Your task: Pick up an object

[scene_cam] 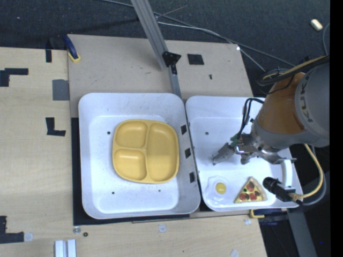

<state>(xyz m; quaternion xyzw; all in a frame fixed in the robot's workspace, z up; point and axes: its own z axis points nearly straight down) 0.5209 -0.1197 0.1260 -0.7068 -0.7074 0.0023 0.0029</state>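
The pizza slice (251, 191) lies at the near edge of the right bin (214, 116), just beside a fried egg (220, 187); a yellow divided plate (145, 150) sits in the left bin (96, 143). The gripper (221, 155) hangs above the right bin's floor, fingers apparently spread, nothing between them. This looks like the approach step; next it must descend over one toy and pinch.

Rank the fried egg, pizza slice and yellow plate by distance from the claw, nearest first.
From the claw:
1. White fried egg toy with yellow yolk, right bin, just below.
2. Triangular pizza slice toy, right bin's lower corner.
3. Yellow divided plastic plate, left bin.
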